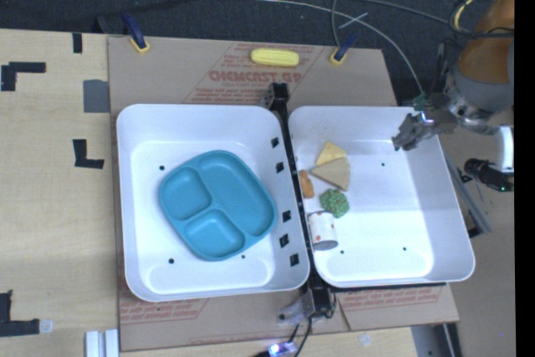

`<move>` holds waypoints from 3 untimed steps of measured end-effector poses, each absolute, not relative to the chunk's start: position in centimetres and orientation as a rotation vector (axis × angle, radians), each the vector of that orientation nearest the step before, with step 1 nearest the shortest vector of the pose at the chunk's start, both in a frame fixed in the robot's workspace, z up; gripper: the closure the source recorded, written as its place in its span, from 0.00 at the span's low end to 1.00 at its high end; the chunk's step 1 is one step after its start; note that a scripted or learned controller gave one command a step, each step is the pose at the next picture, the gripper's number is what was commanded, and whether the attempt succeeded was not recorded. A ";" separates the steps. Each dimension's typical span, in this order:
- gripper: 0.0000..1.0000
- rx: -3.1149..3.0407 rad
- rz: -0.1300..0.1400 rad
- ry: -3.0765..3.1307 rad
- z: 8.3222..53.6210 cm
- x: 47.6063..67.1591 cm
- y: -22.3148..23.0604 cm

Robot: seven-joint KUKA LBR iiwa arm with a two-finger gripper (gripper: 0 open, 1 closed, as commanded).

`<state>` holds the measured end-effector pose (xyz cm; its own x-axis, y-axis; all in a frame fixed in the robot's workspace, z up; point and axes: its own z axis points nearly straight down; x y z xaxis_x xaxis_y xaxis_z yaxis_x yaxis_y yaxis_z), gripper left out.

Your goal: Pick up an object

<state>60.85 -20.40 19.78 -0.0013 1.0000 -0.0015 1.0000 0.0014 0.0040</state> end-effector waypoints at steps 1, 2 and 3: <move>1.00 2.216 0.003 2.221 25.6 60.5 -19.6; 1.00 2.216 0.000 2.228 24.2 61.9 -14.4; 1.00 2.216 -0.001 2.230 22.8 62.9 -8.9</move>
<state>62.92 -8.90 22.83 -0.0063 1.0000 0.0014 1.0000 0.0063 -0.0019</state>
